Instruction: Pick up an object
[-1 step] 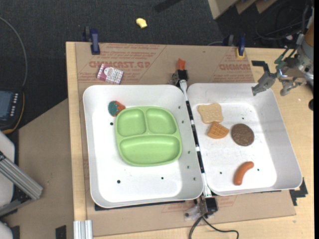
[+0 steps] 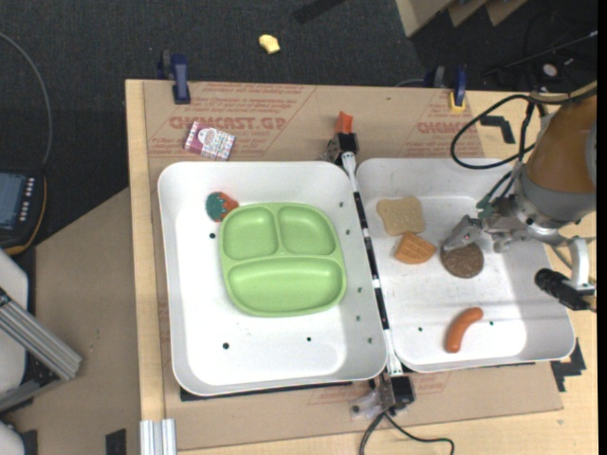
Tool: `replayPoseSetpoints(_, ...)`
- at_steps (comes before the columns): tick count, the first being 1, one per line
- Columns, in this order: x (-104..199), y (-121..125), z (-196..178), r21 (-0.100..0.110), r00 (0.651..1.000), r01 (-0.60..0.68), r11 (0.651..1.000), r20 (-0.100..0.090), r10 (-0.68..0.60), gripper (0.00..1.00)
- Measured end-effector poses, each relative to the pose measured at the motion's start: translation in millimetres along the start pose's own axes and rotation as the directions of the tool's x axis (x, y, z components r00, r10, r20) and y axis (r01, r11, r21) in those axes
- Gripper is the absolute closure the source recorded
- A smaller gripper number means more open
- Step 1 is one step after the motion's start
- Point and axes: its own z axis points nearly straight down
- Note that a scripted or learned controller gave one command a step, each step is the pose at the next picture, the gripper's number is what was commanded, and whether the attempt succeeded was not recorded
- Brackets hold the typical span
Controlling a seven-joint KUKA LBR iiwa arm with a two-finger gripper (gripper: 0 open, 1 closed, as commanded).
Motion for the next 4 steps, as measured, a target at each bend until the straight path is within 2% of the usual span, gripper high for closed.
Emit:
replayPoseSetpoints(1,24,-37,12,-0.011,1.0,0.001,1.0,0.002,-0.001,0.0)
replayPoseSetpoints(2,-18,-8,10,-0.02,1.0,0.001,1.0,0.007,-0.001,0.0)
replayPoseSetpoints(3,-16,-8,-1,-0.022,1.0,0.002,1.0,0.008,-0.002,1.0)
replayPoseSetpoints(4,63,44,10,-0.021,1.0,0.011,1.0,0.004,-0.011,1.0)
